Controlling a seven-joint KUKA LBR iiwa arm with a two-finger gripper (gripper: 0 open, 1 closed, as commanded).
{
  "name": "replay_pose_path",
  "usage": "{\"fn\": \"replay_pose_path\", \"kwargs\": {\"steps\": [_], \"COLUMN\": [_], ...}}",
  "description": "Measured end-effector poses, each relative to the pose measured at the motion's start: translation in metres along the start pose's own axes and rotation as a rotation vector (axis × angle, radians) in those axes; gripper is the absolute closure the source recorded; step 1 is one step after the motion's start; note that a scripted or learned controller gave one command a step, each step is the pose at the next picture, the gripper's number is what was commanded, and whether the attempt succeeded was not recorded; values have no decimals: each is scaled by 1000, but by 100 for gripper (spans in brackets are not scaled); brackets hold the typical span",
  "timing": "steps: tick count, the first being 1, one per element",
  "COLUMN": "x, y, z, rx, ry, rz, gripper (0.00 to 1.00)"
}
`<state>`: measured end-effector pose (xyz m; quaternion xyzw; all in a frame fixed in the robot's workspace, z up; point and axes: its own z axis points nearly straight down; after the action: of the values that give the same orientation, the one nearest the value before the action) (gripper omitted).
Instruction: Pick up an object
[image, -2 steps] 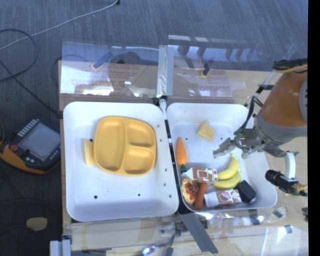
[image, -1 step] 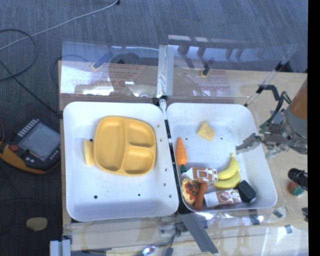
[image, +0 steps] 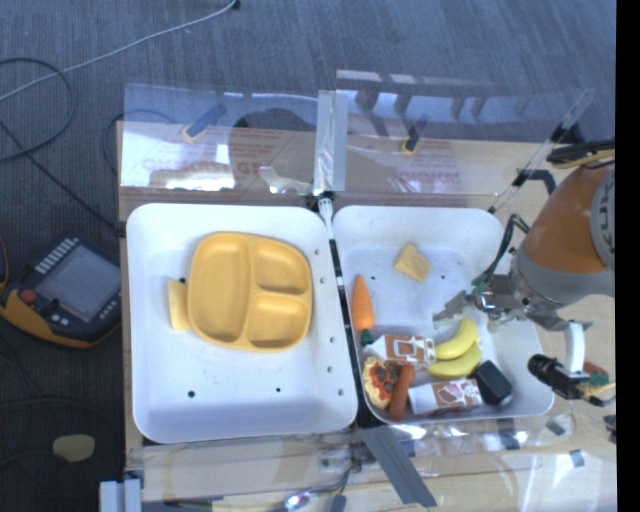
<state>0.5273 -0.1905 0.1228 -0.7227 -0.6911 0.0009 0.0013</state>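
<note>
Two white bins (image: 150, 300) on bench, hand (image: 462, 304) above the banana (image: 455, 343), grip state impossible to tell.

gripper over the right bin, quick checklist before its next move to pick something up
1. Gripper above the right bin: ok.
2. Target within reach: ok, the banana lies just below the gripper.
3. Nothing held yet: ok, no item sits between the fingers.
4. Room around the banana: not ok, a carton and a black object crowd it.
5. Easier target: ok, the cheese wedge lies alone.
6. Finger opening: cannot tell.
</note>
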Motion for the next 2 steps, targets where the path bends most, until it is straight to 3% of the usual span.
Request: {"fn": "replay_pose_path", "kwargs": {"steps": [1, 2], "x": [-1, 0], "y": [0, 2], "z": [33, 22], "rx": [-10, -17], "ry": [-3, -3], "rz": [-130, -130], "gripper": [0, 100]}}
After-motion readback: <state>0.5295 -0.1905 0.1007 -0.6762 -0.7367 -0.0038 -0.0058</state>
